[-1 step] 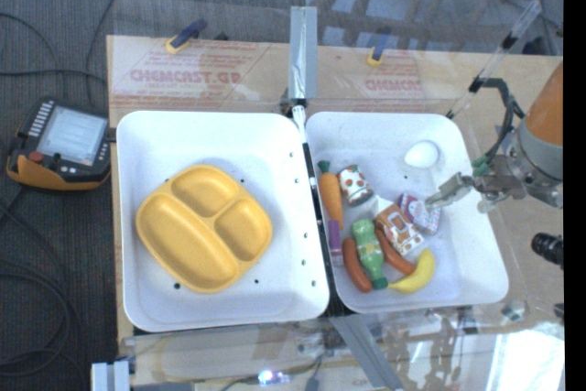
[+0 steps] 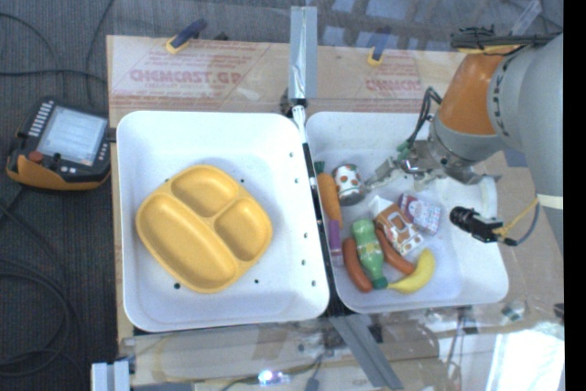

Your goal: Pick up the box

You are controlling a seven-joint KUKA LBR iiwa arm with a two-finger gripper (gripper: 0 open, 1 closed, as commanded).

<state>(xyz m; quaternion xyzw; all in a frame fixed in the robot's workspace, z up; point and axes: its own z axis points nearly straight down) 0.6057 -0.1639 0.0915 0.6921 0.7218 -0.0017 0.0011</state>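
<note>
The box (image 2: 399, 230) lies in the right bin (image 2: 476, 288), near its middle, a small flat carton in orange and white with printed pictures on its face, turned at a slant. It is crowded by other things: a pink and white packet (image 2: 424, 213) touches its upper right side, a green bottle (image 2: 368, 252) lies just beside it on the left, a red sausage-like piece (image 2: 396, 257) runs under its lower edge, and a yellow banana (image 2: 414, 274) curves below that. An orange carrot (image 2: 329, 197) and a small round can (image 2: 346, 182) sit further left, by the bin wall. The hand (image 2: 380, 174) hangs over the upper part of this bin, above and apart from the box, near the can; whether it is open or closed I cannot tell. The left bin (image 2: 137, 142) holds a yellow divided tray (image 2: 204, 226). Both bins rest on the surface (image 2: 220, 78).
</note>
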